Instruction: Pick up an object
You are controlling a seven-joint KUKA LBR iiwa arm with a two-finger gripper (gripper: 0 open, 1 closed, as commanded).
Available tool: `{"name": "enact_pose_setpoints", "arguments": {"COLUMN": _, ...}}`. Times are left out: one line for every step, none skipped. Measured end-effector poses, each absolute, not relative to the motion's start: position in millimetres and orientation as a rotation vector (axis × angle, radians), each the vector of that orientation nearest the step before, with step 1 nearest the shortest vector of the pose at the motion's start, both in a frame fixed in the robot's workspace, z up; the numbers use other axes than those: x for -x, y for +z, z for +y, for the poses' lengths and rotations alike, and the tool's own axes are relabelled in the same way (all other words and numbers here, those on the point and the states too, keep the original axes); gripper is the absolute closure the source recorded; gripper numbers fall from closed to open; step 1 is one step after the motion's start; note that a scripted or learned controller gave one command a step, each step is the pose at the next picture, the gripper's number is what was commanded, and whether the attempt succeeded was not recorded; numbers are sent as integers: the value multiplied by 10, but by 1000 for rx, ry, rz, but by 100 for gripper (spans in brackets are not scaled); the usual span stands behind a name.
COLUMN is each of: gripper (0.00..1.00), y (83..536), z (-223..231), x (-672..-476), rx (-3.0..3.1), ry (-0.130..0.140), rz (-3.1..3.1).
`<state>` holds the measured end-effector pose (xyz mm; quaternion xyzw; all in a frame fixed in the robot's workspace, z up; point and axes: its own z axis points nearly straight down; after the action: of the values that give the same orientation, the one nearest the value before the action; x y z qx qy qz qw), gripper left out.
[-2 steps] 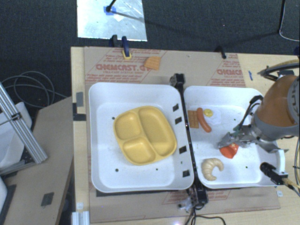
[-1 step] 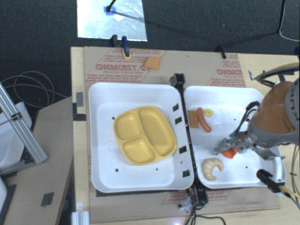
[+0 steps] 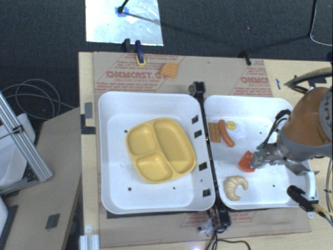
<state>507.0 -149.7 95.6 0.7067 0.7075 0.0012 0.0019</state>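
A: What sits nearest the pincer (image 3: 258, 159)?

B: A small red-orange object (image 3: 245, 162), in the right bin (image 3: 260, 199), about midway down it. It is a stubby lump, glossy, red shading to orange. Its right end is covered by the pincer, so I cannot say for sure which way its long axis runs; the part that shows seems to lean from upper right to lower left.

A: Does the pincer have it?

B: The pincer's tip is touching or overlapping the object's right edge, but the fingers are too dark and blurred to judge. I cannot tell how far apart they are, nor whether the object is between them.

A: What else is in that bin?

B: A pale croissant (image 3: 235, 186) just below the red object, curved, its tips pointing down and left. Above it, a sausage (image 3: 226, 133) lying on a slant from upper left to lower right, a brown wafer-like piece (image 3: 214, 132) at its left, and a small yellow thing (image 3: 231, 124) at its upper right.

A: And the other bin?

B: The left bin (image 3: 112, 155) holds a yellow divided plate (image 3: 161, 149) with three compartments, turned askew. Beyond the bins, on the worktop (image 3: 223, 72), lies an orange-tan piece (image 3: 169, 69). The arm (image 3: 311, 126) enters from the right.
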Motion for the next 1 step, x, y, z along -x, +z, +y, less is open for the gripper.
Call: {"name": "enact_pose_setpoints", "arguments": {"gripper": 0, "y": 951, "z": -1497, "x": -5068, "rx": -2218, "ry": 4, "rz": 2220}}
